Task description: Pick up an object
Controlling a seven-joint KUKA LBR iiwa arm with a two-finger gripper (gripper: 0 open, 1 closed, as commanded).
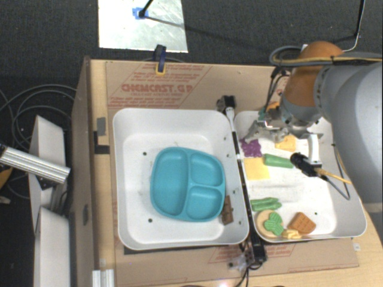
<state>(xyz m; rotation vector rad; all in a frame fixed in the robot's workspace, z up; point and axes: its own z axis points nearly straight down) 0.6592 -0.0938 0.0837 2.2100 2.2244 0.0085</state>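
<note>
Camera view: grey arm's gripper (276, 127) is hanging beside the purple toy (251, 147), above the yellow square block (258, 169). Its grip I cannot tell.

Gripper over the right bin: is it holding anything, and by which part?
It cannot be told. The grey arm's wrist hides the gripper's tip above the right white bin, near the purple toy piece.

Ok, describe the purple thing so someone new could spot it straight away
Find the right bin, under the grey arm. Near its upper left corner, beside the divider, lies the purple toy, just above the yellow square. It is the only purple item there.
</note>
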